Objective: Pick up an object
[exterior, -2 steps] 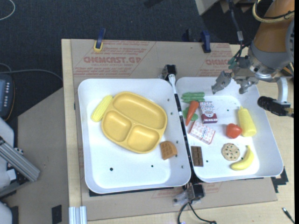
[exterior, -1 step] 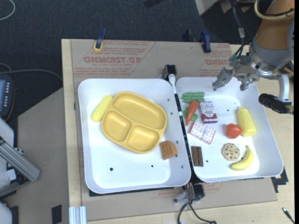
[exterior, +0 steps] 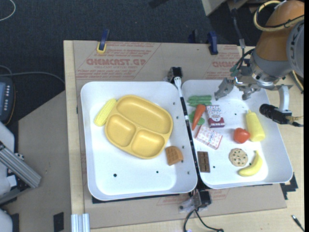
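The hand (exterior: 235, 87) hangs over the far edge of the right-hand shallow white bin (exterior: 276, 170), its two fingers spread apart with nothing between them. No object is chosen by the task, so the nearest candidates matter most. Just toward the near side and the bin's inner wall lies a red-and-white printed carton (exterior: 216, 116), and beside it an orange plastic carrot (exterior: 198, 115) with its long axis running from the far edge toward the near edge. A flat green pod-like piece (exterior: 200, 100) sits at the carrot's far end, lying crosswise.

Further out rest a red plastic tomato (exterior: 241, 136), a yellow corn cob (exterior: 255, 126) lying lengthwise near the outer wall, a pink-patterned packet (exterior: 209, 137), a round cookie (exterior: 238, 156), a yellow banana (exterior: 252, 165) and a dark brown bar (exterior: 203, 161).

The left-hand white bin (exterior: 96, 173) holds a yellow divided plate (exterior: 139, 126), another corn cob (exterior: 105, 112) and a brown square biscuit (exterior: 174, 154).

The brown board on the desk reads "CHEMCAST GP" (exterior: 116, 61) in red. The carton's print is too small to read.
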Action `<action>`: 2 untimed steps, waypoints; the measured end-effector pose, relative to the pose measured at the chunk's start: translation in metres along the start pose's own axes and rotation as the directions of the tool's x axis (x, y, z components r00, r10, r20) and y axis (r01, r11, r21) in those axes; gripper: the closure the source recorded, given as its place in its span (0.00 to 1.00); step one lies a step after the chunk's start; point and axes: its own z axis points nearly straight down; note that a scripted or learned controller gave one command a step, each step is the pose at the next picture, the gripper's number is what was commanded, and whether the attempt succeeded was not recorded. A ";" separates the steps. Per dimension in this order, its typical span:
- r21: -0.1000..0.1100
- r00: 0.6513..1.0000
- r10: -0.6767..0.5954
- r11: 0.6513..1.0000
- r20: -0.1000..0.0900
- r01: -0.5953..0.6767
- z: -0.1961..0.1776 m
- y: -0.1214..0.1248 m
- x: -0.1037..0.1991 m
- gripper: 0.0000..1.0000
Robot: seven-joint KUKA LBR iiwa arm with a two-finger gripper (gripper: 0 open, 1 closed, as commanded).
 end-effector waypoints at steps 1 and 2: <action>0.001 1.000 -0.001 1.000 0.000 0.001 0.044 0.004 0.000 0.00; 0.001 1.000 -0.001 1.000 -0.001 0.001 0.092 0.004 0.001 0.00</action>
